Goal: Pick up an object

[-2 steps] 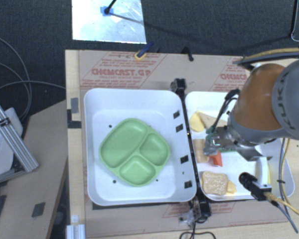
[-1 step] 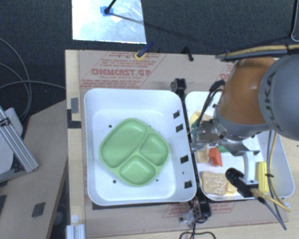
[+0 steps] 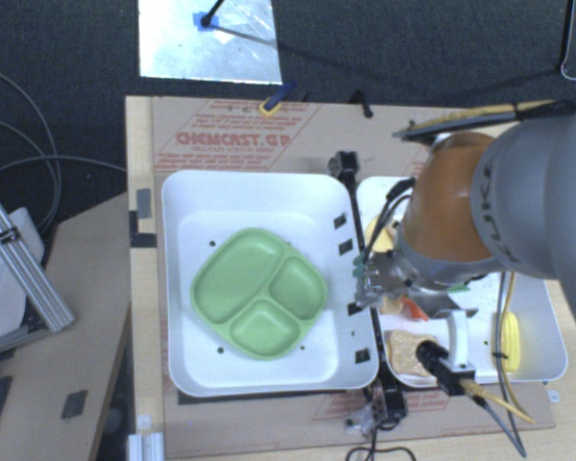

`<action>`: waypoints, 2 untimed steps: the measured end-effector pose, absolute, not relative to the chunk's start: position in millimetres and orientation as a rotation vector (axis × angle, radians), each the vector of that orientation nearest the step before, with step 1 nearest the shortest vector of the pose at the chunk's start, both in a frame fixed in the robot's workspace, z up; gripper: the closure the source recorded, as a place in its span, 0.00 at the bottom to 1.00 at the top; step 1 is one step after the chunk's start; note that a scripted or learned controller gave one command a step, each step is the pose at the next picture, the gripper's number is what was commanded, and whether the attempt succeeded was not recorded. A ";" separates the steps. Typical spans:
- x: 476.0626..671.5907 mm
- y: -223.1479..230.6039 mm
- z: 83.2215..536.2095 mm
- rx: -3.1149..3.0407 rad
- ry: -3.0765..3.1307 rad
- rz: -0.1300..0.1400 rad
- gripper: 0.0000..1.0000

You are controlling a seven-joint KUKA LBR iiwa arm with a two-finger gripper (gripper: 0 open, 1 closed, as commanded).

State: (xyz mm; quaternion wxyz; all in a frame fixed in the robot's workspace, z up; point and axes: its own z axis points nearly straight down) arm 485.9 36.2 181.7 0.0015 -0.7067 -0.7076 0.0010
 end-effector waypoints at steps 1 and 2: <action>523.9 26.7 184.4 -2.219 -2.228 -0.004 1.00; 505.5 -53.3 243.7 -2.234 -2.220 -0.004 1.00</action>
